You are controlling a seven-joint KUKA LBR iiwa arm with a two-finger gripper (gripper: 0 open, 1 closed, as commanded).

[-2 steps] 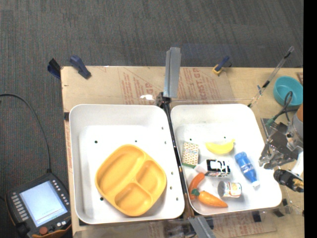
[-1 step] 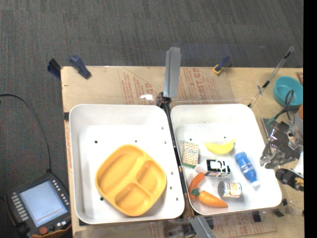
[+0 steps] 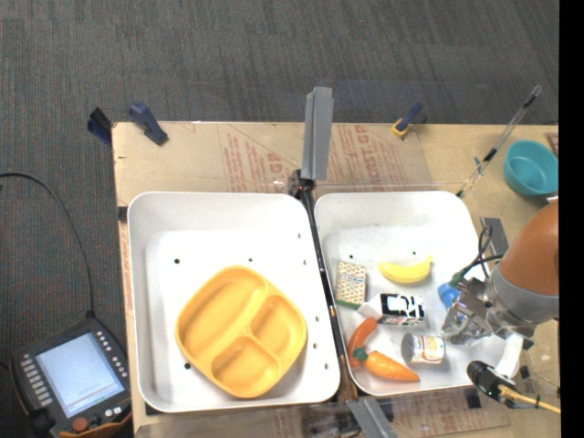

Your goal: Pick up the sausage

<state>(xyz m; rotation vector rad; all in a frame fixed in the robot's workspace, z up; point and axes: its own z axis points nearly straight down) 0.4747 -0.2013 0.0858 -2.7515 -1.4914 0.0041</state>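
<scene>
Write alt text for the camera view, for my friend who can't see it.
A grey robot arm reaches from the right over the right bin, its pincer above a small can, with a sausage, carrot, banana, toy car and cracker box nearby. The left bin holds a yellow divided plate.

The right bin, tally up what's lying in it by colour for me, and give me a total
Right bin, by main colour:
Yellow: 1, the banana
Orange: 1, the carrot
Red-orange: 1, the sausage
Tan: 1, the small carton
Black and white: 1, the toy car
White with a printed label: 1, the can
Blue: 1, a small piece by the gripper
Total: 7
</scene>
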